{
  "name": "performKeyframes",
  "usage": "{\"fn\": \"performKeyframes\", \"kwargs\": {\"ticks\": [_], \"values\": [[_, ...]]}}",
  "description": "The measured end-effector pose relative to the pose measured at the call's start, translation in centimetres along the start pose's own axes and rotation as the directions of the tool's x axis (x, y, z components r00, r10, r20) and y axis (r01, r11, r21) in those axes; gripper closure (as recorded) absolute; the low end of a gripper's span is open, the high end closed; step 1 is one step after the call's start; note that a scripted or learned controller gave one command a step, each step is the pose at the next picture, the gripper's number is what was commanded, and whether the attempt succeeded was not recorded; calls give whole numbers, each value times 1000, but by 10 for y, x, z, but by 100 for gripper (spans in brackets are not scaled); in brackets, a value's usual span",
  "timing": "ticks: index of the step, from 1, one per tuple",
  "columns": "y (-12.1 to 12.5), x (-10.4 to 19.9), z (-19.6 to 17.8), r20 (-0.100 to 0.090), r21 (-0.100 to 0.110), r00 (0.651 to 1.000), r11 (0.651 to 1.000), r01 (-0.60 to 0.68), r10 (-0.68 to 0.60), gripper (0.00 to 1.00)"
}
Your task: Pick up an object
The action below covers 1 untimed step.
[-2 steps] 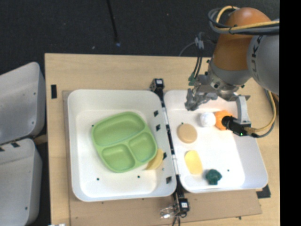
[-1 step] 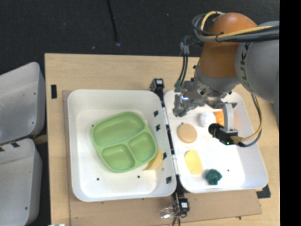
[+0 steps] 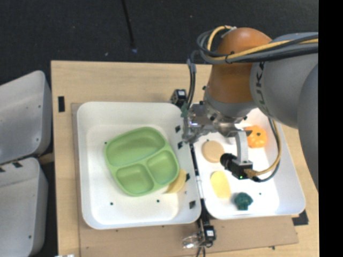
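Green divided tray in left bin; perhaps food toys in right bin.

Arm: part of a dark maker's lettering stands on the grey casing just right of the orange band; it runs sideways and is cut by the curve, so it cannot be read with certainty.
Left bin: no text or label legible.
Right bin: no text or label legible.
Tray: plain green, no marking.
Bench: no sign or number legible.
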<state>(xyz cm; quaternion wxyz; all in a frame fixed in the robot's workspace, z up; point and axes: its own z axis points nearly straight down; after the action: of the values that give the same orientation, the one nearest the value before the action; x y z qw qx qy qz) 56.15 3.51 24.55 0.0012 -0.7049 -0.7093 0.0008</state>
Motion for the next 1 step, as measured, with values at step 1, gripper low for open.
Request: {"fn": "performKeyframes", "kwargs": {"ticks": [1], "values": [[-11, 48, 11, 0, -2, 1000, 1000, 0, 0, 100]]}}
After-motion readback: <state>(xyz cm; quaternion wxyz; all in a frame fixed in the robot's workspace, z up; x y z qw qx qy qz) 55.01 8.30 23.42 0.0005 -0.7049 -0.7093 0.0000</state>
